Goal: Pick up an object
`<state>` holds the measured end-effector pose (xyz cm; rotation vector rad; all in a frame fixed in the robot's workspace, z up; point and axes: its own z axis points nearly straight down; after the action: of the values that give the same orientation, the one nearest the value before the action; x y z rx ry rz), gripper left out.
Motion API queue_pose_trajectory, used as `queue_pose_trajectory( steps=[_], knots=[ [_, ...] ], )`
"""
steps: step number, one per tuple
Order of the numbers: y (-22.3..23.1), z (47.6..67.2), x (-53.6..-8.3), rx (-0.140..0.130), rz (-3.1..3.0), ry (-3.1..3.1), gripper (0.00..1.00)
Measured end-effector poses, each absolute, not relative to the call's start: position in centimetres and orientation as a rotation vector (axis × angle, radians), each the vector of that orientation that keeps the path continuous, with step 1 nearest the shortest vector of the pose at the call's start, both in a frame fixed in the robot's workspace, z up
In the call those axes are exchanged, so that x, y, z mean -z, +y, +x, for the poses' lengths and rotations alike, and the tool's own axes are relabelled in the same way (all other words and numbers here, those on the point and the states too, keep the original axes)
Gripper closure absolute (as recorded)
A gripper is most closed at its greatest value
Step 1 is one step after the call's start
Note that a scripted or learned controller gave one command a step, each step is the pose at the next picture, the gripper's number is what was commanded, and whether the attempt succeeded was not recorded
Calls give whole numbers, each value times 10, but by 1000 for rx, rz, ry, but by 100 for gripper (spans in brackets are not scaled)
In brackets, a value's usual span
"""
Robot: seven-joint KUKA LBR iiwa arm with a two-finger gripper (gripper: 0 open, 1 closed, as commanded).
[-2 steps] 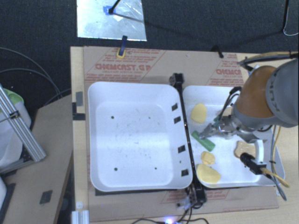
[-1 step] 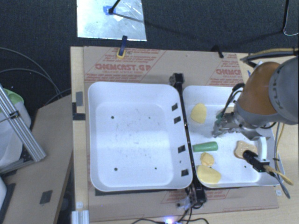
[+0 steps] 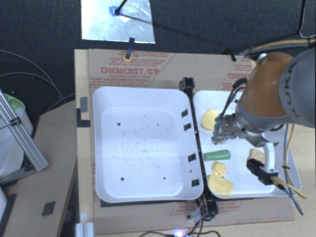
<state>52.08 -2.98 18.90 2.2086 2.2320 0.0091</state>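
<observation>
Nearest the camera, the bench edge (image 3: 148,216) carries two white bins. The right bin (image 3: 247,194) holds yellow pieces (image 3: 220,184) and a green cylinder (image 3: 216,155), just below the gripper (image 3: 220,135); its state cannot be told. The left bin (image 3: 143,142) offers open room. Beyond lies dark carpet (image 3: 39,23) with a foil sheet (image 3: 117,13).

Beside my glossy orange band (image 3: 266,85), both white bins (image 3: 143,142) look like smooth matt plastic, on printed brown cardboard (image 3: 148,69), with a shiny foil-like sheet (image 3: 117,14) beyond it.
</observation>
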Motion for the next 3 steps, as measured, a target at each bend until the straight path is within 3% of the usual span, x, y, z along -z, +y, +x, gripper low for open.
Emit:
queue_pose_trajectory(
  steps=[1, 2, 3],
  knots=[
    [50, 520, -246, -12, 2205, 2233, 100],
    [48, 511, -414, -28, 2206, 2219, 100],
    [26, 486, -416, -5, 2220, 2219, 100]
  ],
)
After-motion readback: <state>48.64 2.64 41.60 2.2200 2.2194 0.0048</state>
